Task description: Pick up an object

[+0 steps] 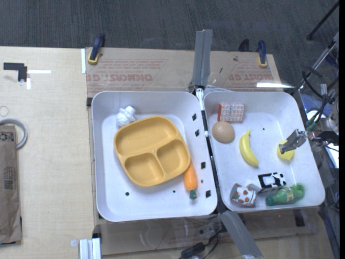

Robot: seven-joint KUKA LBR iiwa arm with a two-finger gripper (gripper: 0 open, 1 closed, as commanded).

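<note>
Currently the gripper [294, 142] sits low at the right side of the right bin [310, 128], right on top of a small yellow piece [286, 153]. Fingers' state: can't tell, they're too small and partly blended with the yellow piece, so no confirmed hold.

Right bin contents:
- pink-and-white patterned box [231, 112] near the back left corner
- tan egg-shaped thing [222, 132] just in front of the box
- banana [248, 149] mid-bin, well left of the gripper, lying roughly front to back
- black-and-white toy [271, 181] near the front
- green bottle-like item [284, 195] lying on its side at the front right, just beside the black-and-white toy
- crumpled white/orange patterned item [243, 195] at the front left

Left bin [102, 161] contents:
- yellow divided tray [151, 150] in the middle, three compartments, nothing in them
- white crumpled lump [126, 114] at the tray's back left edge
- carrot [190, 181] along the tray's right front side, green end pointing to the front

Both bins rest on cardboard [145, 72] clamped at the back with blue clamps [97, 47]. Light wood counter [43, 161] to the left carries a brown paper bag [9, 182] at its edge.
</note>
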